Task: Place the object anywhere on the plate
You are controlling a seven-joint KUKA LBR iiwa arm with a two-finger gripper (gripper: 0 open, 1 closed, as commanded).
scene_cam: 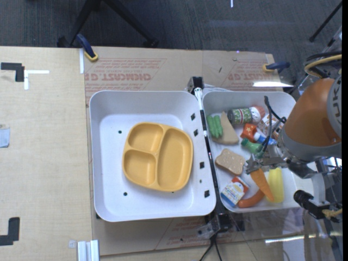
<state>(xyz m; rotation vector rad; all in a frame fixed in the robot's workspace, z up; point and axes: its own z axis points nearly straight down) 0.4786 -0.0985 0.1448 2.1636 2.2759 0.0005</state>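
In the left bin [103,162], a yellow three-compartment plate [158,156] lies flat.

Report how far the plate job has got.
Nothing looks done yet: the yellow plate in the left bin carries no food. In hand: the gripper is down in the right bin among the toy food, beside a bread slice and a carrot. Left: pick one item, carry it across, set it on the plate.

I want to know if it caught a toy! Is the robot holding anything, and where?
I cannot tell. The pincer is low over the toy food in the right bin, beside the carrot, but no grip shows.
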